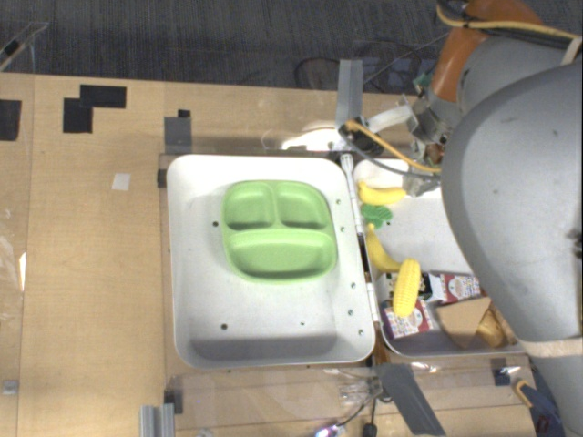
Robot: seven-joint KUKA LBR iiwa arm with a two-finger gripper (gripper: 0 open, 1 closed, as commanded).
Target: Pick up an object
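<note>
A green three-compartment tray (276,229) lies alone in the white bin at centre frame (196,335). The bin at right (401,346), partly covered by the grey arm (515,217), holds a yellow corn cob (405,288), a banana (381,195) touching a small green piece (375,214), a printed red-and-white packet (448,289) and a brown cardboard-coloured item (465,321) at lower right. The corn cob lies tilted across the packet's edge. Whether the gripper is released or clenched cannot be told.
</note>
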